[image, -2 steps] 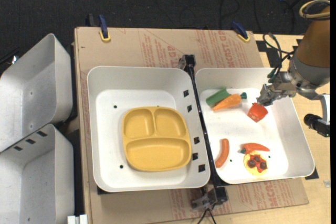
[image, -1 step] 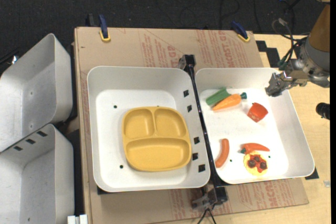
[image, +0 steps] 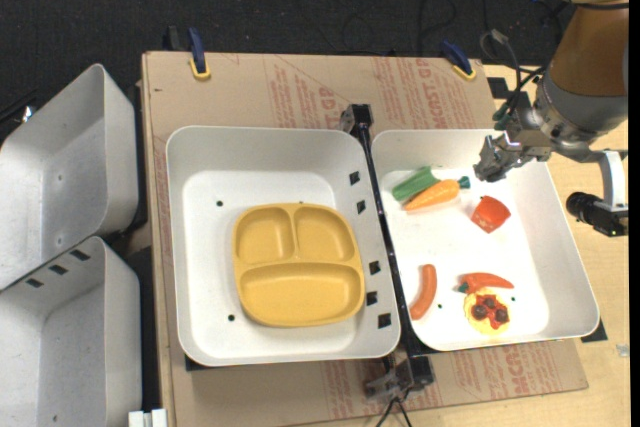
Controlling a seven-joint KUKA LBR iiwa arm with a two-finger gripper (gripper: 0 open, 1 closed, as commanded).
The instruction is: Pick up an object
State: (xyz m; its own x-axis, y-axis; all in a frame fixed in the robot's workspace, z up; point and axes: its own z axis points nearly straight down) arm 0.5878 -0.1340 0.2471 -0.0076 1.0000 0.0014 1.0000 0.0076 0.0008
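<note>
Hovering over the right bin's [image: 560, 245] far edge, the gripper [image: 497, 158] hangs just beyond the red pepper [image: 490, 213]; we cannot tell how it is set. We see the carrot [image: 437, 194] alongside, with bare floor at the bin's centre.

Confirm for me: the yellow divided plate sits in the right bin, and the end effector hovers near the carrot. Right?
Not quite. The camera view shows the yellow divided plate in the left bin, not the right one. The end effector does hover near the carrot in the right bin.
</note>
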